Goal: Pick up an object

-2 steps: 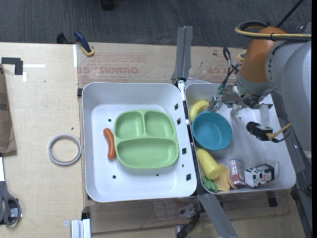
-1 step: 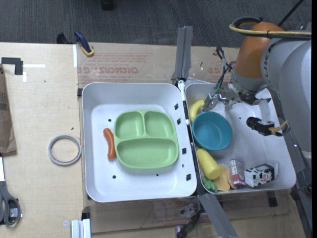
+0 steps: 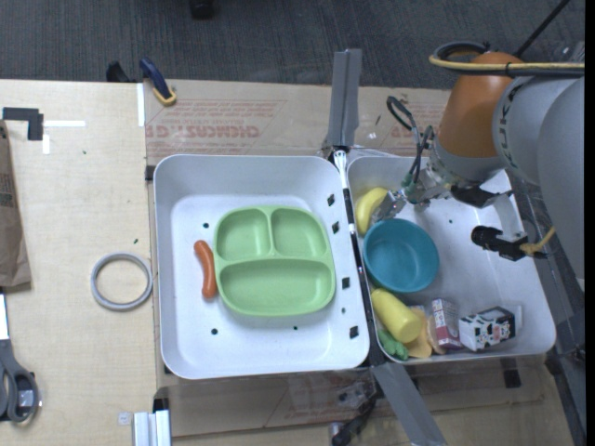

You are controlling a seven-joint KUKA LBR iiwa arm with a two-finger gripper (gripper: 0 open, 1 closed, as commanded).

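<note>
camera view has me reaching into the right bin [image 3: 530, 342], my fingers [image 3: 398, 203] down near the banana [image 3: 369, 206] that lies against the divider just above the blue bowl [image 3: 402, 256]. whether my fingers are spread or clenched i cannot tell; they are small and dark against the bin, and nothing shows between them, so i count nothing as held.

i judge the step in hand to be closing on the banana, the object nearest my tips. it sits just beside the blue bowl's upper left rim, touching or nearly touching the bin wall. its long axis runs roughly up and down the picture, slightly tilted, one end toward the blue bowl and the other toward the far wall; which end is the stem i cannot make out.

to do this well i would set my fingers across that long axis, at the middle of the curve, so they pinch the narrow width, not the length. the wall on one side and the blue bowl's rim on the other leave little room, so i should come straight down and not sweep sideways, or i may nudge the blue bowl or jam a tip against the divider. a smooth, curved skin can squirt out, so a centred pinch matters.
</note>
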